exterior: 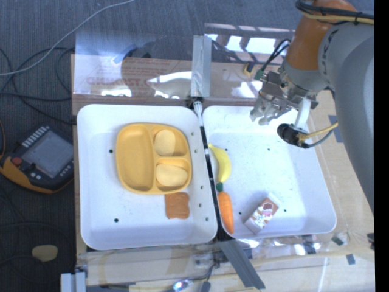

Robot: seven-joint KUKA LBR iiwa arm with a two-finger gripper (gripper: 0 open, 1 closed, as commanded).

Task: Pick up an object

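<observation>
From the camera above, we see two white bins side by side on the tabletop [349,181]. The right bin [304,181] has three things in it. A yellow banana [221,163] lies curved along its left wall. Just below it, a small orange carrot [225,211] lies along the same wall, pointing down. Near the carrot, toward the bottom of the bin, sits a little white carton [262,214] with a red and brown picture on it, turned at a slant.

The left bin [97,181] holds a yellow tray [135,157] with sections, and two pale round pieces sit in its right sections. A brown, toast-like piece [177,205] lies just below the tray.

The hand [265,115] hangs over the top edge of the right bin, well apart from the three things. Nothing is between its fingers, but we cannot tell how wide they are.
</observation>
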